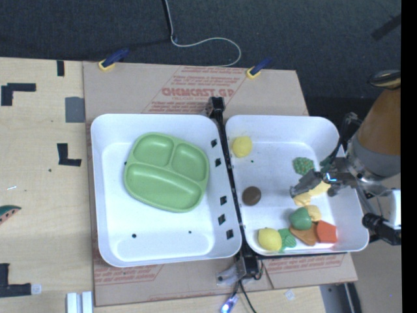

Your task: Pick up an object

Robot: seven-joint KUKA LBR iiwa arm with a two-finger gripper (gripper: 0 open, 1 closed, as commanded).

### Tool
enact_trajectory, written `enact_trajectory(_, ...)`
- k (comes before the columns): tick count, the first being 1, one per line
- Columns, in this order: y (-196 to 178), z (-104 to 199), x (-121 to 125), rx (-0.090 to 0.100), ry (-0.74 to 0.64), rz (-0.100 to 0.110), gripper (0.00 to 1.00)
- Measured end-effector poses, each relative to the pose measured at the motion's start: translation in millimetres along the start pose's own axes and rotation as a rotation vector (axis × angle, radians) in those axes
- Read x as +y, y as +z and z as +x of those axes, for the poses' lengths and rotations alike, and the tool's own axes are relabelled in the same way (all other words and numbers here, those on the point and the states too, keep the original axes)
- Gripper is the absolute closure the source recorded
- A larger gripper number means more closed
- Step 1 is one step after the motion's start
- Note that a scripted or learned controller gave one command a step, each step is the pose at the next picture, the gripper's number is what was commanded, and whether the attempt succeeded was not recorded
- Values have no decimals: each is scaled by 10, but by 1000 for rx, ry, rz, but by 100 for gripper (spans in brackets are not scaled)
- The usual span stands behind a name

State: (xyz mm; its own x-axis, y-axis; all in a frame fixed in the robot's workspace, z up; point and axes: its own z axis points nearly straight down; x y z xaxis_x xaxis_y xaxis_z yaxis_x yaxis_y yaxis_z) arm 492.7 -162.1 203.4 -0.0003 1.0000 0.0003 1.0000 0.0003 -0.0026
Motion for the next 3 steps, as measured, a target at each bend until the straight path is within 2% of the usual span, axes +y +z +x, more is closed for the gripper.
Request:
enact_trajectory(1, -97, 6, 0, 0, -1, 1, 100)
enact_trajectory(2, -918, 1332, -62, 2, -13, -8, 100)
enact_trajectory(3, -1448, 2369, -92, 3, -14, -7, 100)
